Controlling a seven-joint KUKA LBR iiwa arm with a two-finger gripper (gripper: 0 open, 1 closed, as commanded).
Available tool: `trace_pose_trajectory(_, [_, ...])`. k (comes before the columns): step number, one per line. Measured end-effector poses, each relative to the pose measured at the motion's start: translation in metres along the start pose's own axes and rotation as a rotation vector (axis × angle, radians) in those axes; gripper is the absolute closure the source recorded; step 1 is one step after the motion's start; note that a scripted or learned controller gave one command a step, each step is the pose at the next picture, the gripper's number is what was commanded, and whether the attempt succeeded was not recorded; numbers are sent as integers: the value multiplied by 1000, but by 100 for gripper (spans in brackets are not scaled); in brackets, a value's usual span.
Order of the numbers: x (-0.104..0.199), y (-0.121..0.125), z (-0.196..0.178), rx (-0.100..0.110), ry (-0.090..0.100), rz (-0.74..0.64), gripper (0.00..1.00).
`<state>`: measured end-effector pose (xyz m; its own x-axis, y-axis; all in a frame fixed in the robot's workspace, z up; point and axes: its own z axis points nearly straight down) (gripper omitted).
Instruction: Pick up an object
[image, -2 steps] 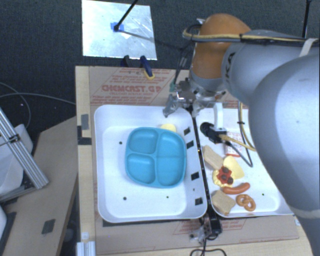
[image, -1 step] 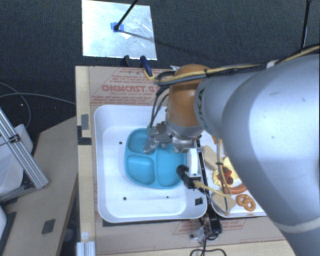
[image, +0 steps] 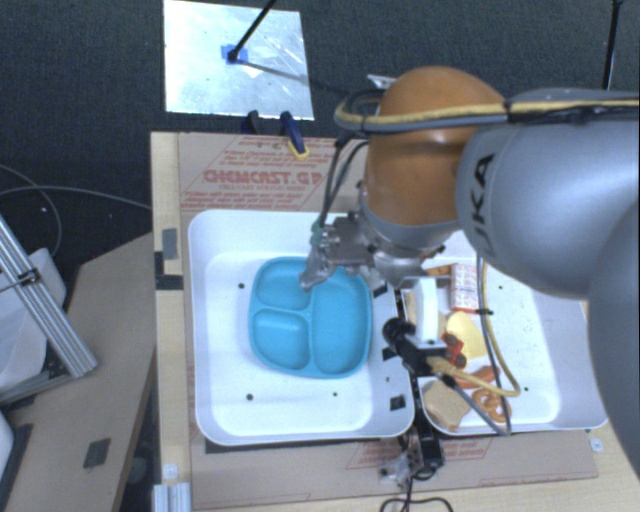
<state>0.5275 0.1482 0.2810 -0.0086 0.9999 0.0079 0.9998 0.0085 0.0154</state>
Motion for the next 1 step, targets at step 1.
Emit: trace_pose_trajectory(1, [-55,-43,20,18,-9,11,0])
